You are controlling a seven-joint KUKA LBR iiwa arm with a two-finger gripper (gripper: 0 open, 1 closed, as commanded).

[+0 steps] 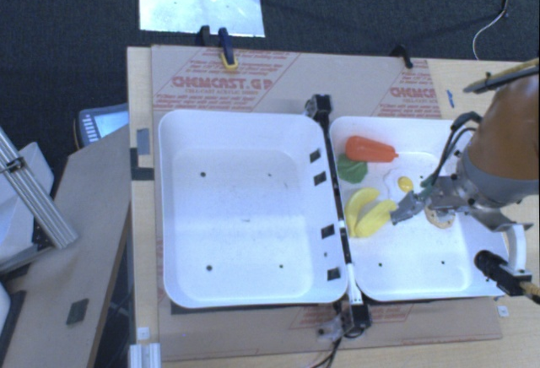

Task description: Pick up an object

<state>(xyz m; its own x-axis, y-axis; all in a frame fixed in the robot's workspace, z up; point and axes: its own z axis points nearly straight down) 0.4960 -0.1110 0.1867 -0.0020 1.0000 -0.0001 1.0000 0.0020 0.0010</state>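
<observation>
Camera view: the tool (411,208) is lowered into the right bin (422,278), its dark tip against the end of a yellow banana-shaped toy (371,219), a position consistent with an approach for a pick. Whether it is open or closed cannot be determined, and no object is visibly gripped. A second curved yellow piece (360,202) lies just beside the first. Nearby are an orange carrot-shaped toy (371,149) with a green leafy end (351,169), a fried-egg toy (406,184) and a small brown ring (440,218). All appear smooth moulded plastic. The left bin (245,214) adjoins on the desk (278,79).
</observation>
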